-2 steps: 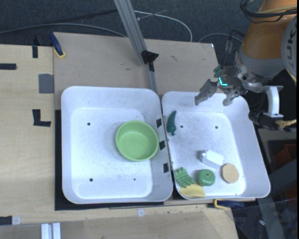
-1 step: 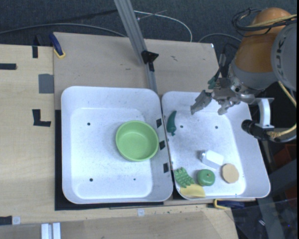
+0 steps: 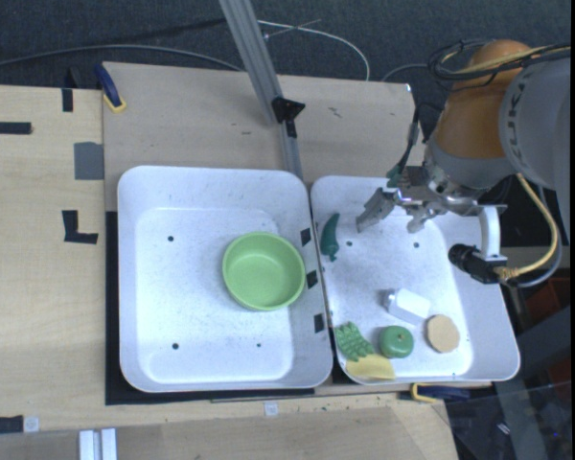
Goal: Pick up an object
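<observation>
On the wooden worktop (image 3: 201, 132), the right bin (image 3: 479, 353) holds a dark green object (image 3: 330, 236), just left of the gripper (image 3: 397, 212), whose fingers seem spread, gripping nothing.

A green bowl (image 3: 264, 271) sits upright in the left bin; the right bin holds a dark green piece (image 3: 330, 235), white block (image 3: 406, 304), tan disc (image 3: 443, 333) and round green object (image 3: 396, 341).
</observation>
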